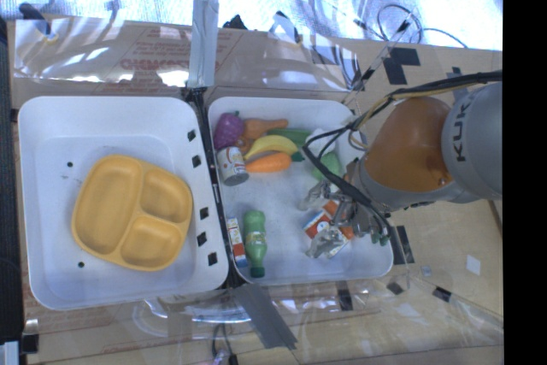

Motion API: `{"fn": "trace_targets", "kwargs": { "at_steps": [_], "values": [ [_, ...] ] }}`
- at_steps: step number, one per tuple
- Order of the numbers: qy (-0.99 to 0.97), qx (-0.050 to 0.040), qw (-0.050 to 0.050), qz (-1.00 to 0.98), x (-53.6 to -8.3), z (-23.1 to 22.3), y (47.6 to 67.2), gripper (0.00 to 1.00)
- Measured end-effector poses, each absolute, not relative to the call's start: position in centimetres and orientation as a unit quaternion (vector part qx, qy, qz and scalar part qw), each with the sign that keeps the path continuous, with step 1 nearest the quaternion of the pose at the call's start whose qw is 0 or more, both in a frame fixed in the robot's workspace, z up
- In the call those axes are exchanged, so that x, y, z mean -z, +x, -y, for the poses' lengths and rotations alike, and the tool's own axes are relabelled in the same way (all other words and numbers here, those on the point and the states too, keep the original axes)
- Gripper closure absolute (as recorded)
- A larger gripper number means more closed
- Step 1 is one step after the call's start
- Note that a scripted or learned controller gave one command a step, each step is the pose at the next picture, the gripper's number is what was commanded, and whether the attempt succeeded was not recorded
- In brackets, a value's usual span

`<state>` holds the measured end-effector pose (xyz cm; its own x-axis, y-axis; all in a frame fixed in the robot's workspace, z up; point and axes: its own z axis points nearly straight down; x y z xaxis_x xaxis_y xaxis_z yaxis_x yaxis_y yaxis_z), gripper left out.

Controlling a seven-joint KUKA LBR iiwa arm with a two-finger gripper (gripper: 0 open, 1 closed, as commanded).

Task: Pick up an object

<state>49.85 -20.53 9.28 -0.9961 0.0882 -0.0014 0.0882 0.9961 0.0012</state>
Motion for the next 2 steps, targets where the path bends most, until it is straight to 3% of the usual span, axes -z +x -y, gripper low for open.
{"fn": "trace_targets", "kwargs": {
  "at_steps": [1,2],
  "values": [
    [0.04,-0.0002,0.003,-0.999,-10.4,20.4,50.1,1.0],
    [0.044,0.0018,0.008,-0.999,-24.8,15.9,53.7,1.0]
  ]
}}
